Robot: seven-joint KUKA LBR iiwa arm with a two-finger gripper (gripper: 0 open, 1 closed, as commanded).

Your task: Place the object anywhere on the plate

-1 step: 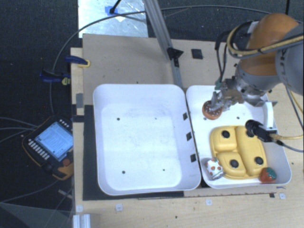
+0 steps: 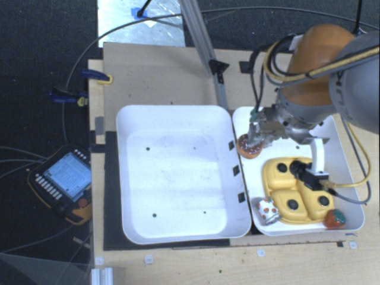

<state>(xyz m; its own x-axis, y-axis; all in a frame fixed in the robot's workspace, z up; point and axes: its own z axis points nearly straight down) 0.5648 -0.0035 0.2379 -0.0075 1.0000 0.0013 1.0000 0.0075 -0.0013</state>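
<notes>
Two bins, and my claw point(image 2: 254, 136) sits low at the right bin's point(image 2: 356, 218) left edge.

I cannot tell how the claw stands. The donut point(image 2: 249, 147), brown and round, lies right under it, just above the yellow plate point(image 2: 279, 177) in the lower right of the frame. I judge this the pick step; next I need a sure hold, a lift, and a short carry down-right onto the plate. A small cup point(image 2: 267, 211) and a strawberry point(image 2: 335, 218) crowd the plate's lower edge. The left bin point(image 2: 172, 177) lies bare on the brown bench point(image 2: 160, 76); a pendant point(image 2: 62, 180) rests on dark carpet at left.
</notes>
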